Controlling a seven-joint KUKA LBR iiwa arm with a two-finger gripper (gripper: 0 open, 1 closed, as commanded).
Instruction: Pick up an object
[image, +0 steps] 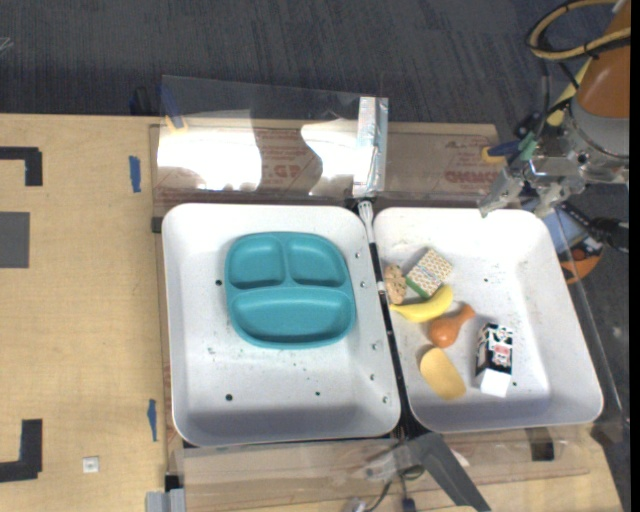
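**Toys wait in the right bin, gripper up at its far corner**

The things to pick lie together in the right bin (560, 300), toward its left and middle; a banana (424, 306) curves across with its long axis running roughly left to right, just beside a cookie (395, 285) and a small patterned box (430, 269) on its far side; an orange piece (453, 324) touches the banana's near edge, a yellow lump (442, 371) sits nearer the camera, and a black-and-white carton (496, 357) stands a little apart to the right; the gripper (533, 192) hovers at the bin's far right corner, over the rim, holding nothing that can be seen; whether it is spread or pressed together cannot be told from this angle; the cluster lies down and to the left of it, toward the camera, so I judge the coming move to be a reach inward and forward, then down; the carton, standing clear of the rest, looks the easiest target; the left bin (190, 300) holds a teal divided plate (289, 287), well apart from the arm
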